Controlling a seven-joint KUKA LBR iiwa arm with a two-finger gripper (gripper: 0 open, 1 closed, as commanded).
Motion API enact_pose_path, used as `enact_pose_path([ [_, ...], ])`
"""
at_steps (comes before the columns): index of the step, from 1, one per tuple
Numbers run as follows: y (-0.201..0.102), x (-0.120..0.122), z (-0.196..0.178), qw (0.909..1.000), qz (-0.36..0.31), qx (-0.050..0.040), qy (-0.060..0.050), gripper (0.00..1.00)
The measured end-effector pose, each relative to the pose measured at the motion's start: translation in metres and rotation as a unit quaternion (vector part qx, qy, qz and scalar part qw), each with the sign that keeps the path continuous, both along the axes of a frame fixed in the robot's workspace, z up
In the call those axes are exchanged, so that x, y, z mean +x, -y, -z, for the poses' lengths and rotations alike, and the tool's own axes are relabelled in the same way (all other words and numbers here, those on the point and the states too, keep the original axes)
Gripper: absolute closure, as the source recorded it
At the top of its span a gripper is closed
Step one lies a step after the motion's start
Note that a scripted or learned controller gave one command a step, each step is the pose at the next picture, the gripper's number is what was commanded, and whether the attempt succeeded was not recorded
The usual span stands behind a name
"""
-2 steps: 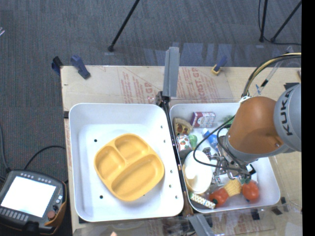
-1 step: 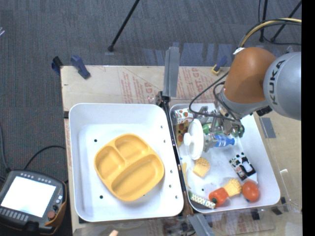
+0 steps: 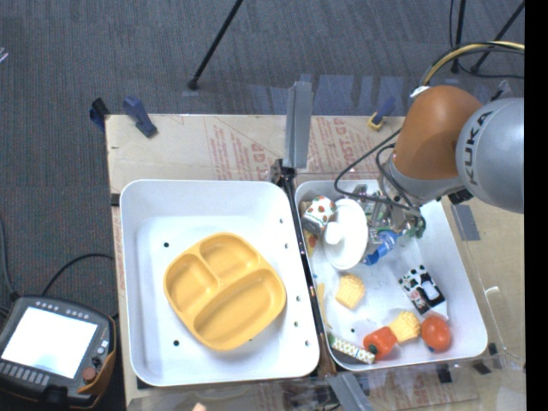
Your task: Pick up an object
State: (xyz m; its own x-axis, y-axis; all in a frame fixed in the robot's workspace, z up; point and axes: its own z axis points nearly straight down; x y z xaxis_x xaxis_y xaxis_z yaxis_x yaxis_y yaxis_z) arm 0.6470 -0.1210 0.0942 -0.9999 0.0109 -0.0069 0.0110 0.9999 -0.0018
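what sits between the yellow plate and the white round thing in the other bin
In the camera view, the two bins' adjoining rims lie between the yellow plate and white object.

Probably a lab: tripod legs (image 3: pixel 221 31), teach pendant (image 3: pixel 53 349).

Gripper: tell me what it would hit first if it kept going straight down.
Probably the blue and clear bottle-like item lying just beneath the gripper in the right bin. Depth is hard to judge from this slanted view, so it could reach the bin floor beside it instead.
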Motion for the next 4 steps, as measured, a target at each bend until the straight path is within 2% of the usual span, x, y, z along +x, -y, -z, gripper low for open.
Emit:
enact_pose_path([
  [1,0.082,-0.024,0.006,0.9995,-0.03,0.0005,-0.002,0.0],
  [2,0.086,-0.007,-0.006,0.9946,-0.104,0.0002,0.0,0.0],
  [3,0.074,-0.029,0.006,0.9958,-0.091,0.0014,-0.002,0.0],
  [4,0.088,-0.012,0.005,0.9861,-0.166,0.0006,-0.001,0.0],
])
